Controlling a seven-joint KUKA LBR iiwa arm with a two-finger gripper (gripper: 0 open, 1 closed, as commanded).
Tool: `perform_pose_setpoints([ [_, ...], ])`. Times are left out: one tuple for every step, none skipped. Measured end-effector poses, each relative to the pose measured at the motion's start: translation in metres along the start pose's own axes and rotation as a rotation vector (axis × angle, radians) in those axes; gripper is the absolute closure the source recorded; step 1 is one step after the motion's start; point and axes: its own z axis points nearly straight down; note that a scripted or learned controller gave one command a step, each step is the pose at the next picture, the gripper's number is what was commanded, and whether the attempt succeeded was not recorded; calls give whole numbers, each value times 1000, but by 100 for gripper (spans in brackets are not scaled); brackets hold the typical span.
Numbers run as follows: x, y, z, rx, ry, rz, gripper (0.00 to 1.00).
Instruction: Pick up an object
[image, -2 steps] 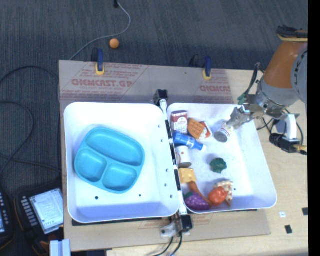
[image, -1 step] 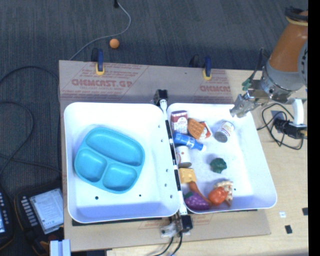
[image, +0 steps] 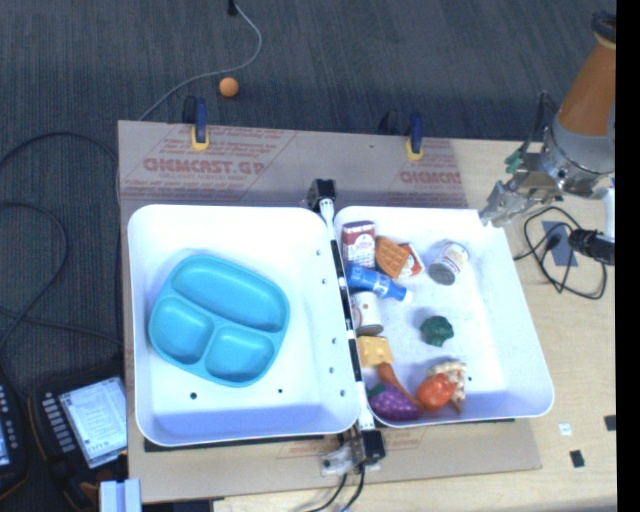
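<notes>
The arm (image: 590, 90) comes in at the upper right, its orange band above a grey wrist, and the gripper (image: 497, 208) hangs just outside the right bin's (image: 500, 300) upper right corner, over the bench. Whether it is open or closed I cannot tell; nothing shows in its grasp. The right bin holds the loose things. Along its left wall, from the top, lie a red-and-white can (image: 358, 244), a blue tube (image: 377, 283), a small jar (image: 368, 313) and a yellow block (image: 373, 351). An orange packet (image: 398, 259) lies just beside the can, touching the tube. A tin (image: 447, 262) lies on its side toward the upper right, well apart from the rest. A green broccoli piece (image: 436, 329) sits alone near the middle. At the near edge purple grapes (image: 394, 403) touch an orange-red toy (image: 437, 391) with a pale piece on top. The left bin (image: 170, 235) bears a blue divided tray (image: 218, 317) with three compartments, lying at a slant. Both bins rest on a brown board (image: 200, 165) held by two yellow clamps (image: 200, 125) at its far edge. A small orange ball (image: 229, 86) lies on the dark floor beyond.
</notes>
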Motion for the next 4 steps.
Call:
perform_pose_setpoints([
  [1,11,-37,-2,1,-1,100],
  [55,-14,-15,1,3,-2,100],
  [35,10,-4,0,1,-1,100],
  [114,4,-4,0,3,-2,100],
])
